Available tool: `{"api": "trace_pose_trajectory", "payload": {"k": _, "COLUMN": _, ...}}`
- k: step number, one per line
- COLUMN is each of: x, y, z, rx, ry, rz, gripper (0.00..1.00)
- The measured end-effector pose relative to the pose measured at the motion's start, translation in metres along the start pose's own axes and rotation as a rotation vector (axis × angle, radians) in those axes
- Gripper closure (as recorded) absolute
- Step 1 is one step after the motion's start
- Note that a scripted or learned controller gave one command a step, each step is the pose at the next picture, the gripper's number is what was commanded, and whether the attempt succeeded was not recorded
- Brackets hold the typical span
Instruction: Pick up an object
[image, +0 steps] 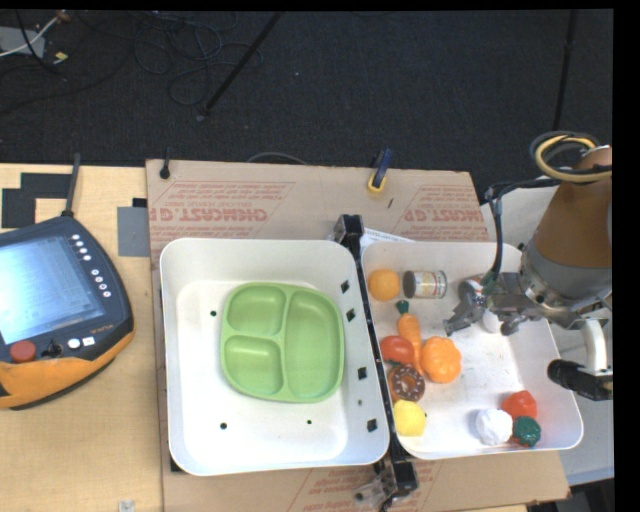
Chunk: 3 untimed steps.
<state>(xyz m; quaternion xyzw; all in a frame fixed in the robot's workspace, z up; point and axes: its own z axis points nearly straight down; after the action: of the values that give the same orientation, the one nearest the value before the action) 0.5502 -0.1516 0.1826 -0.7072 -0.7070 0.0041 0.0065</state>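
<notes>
Gripper (478, 306) spread open over right bin (560, 425), grasping nothing; could close beside jar (428, 285), knocking it away

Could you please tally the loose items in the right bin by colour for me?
Orange: 3, a ball, a carrot and a pumpkin-like piece
Red: 2
Yellow: 1
Brown: 1, a doughnut
White: 1
Green: 1
Jar, pale label: 1
Total: 10
</notes>
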Motion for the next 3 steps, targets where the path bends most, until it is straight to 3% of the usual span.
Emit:
{"api": "trace_pose_trajectory", "payload": {"k": 1, "x": 0.000, "y": 0.003, "z": -0.006, "rx": -0.011, "ry": -0.002, "rz": -0.001, "gripper": 0.00}}
{"api": "trace_pose_trajectory", "payload": {"k": 3, "x": 0.007, "y": 0.014, "z": 0.098, "rx": -0.010, "ry": -0.002, "rz": -0.003, "gripper": 0.00}}
